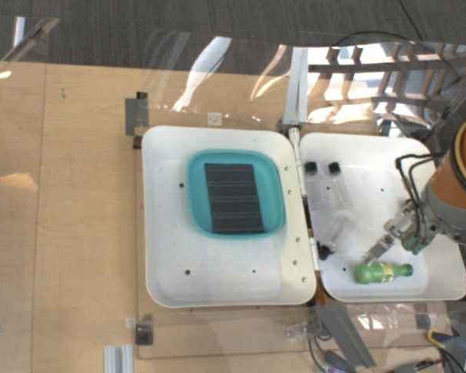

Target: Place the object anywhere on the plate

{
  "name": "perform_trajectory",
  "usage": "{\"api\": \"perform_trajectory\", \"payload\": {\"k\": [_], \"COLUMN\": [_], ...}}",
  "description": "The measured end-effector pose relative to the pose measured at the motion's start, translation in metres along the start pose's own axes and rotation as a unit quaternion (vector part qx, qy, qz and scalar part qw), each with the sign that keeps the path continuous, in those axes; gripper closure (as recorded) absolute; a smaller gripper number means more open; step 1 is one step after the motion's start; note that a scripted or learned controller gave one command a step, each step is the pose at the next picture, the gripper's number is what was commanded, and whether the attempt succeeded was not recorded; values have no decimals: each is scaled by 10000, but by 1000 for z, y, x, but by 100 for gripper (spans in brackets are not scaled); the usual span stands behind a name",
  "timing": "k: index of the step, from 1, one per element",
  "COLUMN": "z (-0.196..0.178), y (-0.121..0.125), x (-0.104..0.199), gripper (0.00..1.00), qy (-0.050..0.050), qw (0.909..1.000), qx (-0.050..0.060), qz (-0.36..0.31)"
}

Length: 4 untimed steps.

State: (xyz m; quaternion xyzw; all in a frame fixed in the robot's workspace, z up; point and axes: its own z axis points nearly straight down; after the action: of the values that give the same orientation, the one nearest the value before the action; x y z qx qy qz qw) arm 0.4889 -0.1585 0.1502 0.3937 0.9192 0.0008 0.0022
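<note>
A small green bottle [382,272] with a yellow-green label lies on its side near the front edge of the right bin [443,286]. My gripper [392,250] hangs just above and behind it, open, with one finger [377,249] slanting down toward the bottle's left end and nothing held between the fingers. The teal plate [273,200] sits in the middle of the left bin [217,286] and carries a dark ridged rectangular piece [234,198] on its centre.
Two clear bottles with black caps [311,167] [334,168] lie at the back left of the right bin. A third black cap [324,249] sits near the divider [301,200] between the bins. The arm's orange band [454,179] is at the right.
</note>
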Motion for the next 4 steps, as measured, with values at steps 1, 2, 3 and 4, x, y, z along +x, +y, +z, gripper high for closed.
{"api": "perform_trajectory", "payload": {"k": [1,2,3,4], "z": [43,-36,-103,-32], "y": [11,54,12,11], "x": [13,56,12,12], "gripper": [0,0,0,0], "qy": [2,-14,-27,-3], "qw": [10000,9993,9999,9995], "qx": [0,-16,-13,-2], "qz": [8,374,-129,-320]}}
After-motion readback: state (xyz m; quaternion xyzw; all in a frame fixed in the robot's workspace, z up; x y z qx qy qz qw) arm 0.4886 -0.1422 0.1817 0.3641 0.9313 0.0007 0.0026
